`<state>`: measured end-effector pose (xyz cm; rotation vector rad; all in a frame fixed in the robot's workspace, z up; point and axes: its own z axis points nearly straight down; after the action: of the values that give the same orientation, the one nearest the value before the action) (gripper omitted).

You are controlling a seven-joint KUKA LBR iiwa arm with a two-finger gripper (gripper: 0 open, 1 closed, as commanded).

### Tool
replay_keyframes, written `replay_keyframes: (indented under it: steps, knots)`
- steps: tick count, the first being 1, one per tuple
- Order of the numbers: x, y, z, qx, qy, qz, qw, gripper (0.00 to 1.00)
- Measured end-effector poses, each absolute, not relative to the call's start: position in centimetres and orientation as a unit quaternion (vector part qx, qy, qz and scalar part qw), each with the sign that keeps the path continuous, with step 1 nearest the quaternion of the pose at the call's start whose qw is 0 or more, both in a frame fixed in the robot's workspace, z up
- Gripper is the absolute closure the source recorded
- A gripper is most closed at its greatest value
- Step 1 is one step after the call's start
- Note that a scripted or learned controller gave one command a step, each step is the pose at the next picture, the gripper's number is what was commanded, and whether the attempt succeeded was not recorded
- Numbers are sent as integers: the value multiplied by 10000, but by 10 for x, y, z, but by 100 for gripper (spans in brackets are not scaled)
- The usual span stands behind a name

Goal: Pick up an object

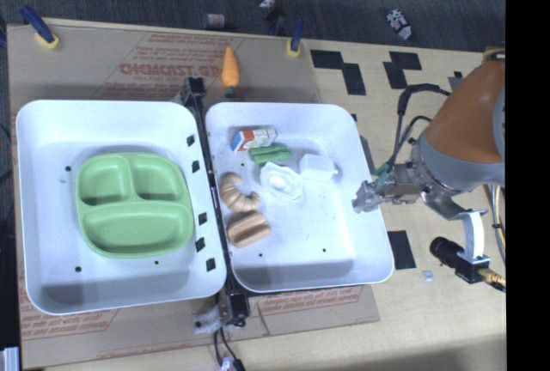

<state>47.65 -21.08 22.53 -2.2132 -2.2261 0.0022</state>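
Observation:
The right bin (344,262) holds a small red and white carton (253,137), a green piece (269,155), a white cup-like thing (282,183), a pale block (315,164), a tan croissant (235,191) and a hot dog bun (247,229). My gripper (368,196) hangs at the right rim of this bin, beside the objects and apart from them. Nothing shows between its fingertips.
The left bin (43,275) holds a green divided plate (134,203). An orange carrot toy (229,69) lies on the cardboard behind the bins. Blue and yellow clamps (39,27) sit at the bench's back edge. The arm's orange band (473,107) fills the right side.

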Motion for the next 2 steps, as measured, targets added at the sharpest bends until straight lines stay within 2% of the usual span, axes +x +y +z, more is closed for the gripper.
replay_keyframes:
  steps: [1,2]
  knots:
    - [478,-211,92,-7048,-7094,0,12,100]
    - [477,-211,92,-7044,-7098,-1,9,100]
